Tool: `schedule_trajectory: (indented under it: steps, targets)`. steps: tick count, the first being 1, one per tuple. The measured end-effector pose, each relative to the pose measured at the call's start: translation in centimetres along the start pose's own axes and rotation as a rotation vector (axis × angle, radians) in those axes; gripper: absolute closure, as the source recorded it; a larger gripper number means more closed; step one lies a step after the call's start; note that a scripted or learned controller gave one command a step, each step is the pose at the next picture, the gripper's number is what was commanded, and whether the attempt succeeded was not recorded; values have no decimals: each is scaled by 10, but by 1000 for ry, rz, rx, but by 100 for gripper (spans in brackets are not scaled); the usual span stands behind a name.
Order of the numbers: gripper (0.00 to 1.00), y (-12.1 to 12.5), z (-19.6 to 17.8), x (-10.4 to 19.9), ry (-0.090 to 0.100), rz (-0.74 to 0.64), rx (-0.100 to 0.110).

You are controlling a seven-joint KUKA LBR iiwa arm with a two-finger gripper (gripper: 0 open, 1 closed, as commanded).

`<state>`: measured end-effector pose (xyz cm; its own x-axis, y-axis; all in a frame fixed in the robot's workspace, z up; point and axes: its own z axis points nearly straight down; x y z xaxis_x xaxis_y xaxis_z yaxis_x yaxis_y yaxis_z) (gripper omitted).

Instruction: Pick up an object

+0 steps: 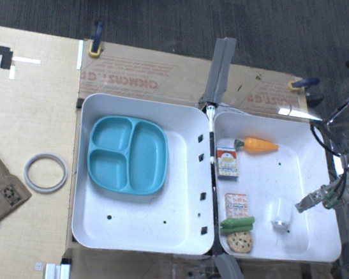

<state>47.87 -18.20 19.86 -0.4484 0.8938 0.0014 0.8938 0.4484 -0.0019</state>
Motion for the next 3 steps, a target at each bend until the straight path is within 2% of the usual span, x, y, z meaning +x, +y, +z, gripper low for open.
schedule_trajectory:
  steps: [1, 2, 3]
  targets:
    - [100, -16, -21, -38, -2, -52, -1]
    - [100, -18, 17, -35, 0, -70, 0]
    - [100, 5, 26, 1, 0, -66, 0]
